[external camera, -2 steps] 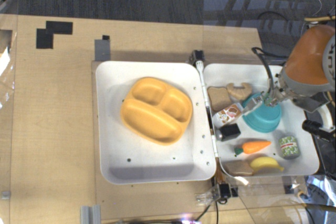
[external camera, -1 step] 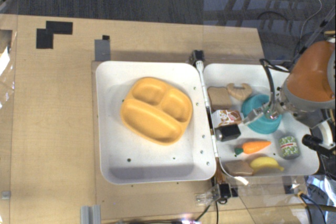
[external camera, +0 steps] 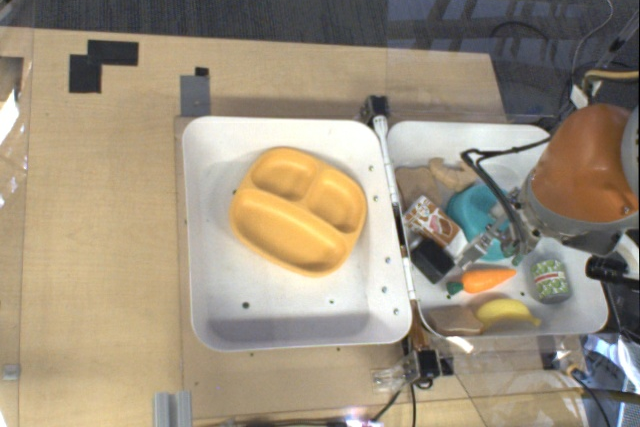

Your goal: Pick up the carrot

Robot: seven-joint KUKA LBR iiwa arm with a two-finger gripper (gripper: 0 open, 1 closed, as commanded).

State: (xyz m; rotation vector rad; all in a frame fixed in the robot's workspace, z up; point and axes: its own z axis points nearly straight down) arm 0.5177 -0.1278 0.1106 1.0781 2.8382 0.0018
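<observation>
In the right bin (external camera: 590, 320), nearest the camera, lies a banana (external camera: 505, 313). Just beyond it rests the carrot (external camera: 483, 281), orange tip pointing right. The tool (external camera: 497, 243) hangs directly above the carrot; whether it is released or clenched cannot be told. The yellow divided plate (external camera: 298, 209) sits in the left bin (external camera: 215, 245).

Grey arm (external camera: 585, 225), orange band, black cable

We see a matt wood-grain bench (external camera: 100, 245), two smooth white plastic bins (external camera: 300, 330), a glossy yellow plastic divided plate (external camera: 298, 208), a smooth, faintly shiny orange carrot (external camera: 487, 280) and a glossy orange band (external camera: 592, 165) on the arm
</observation>
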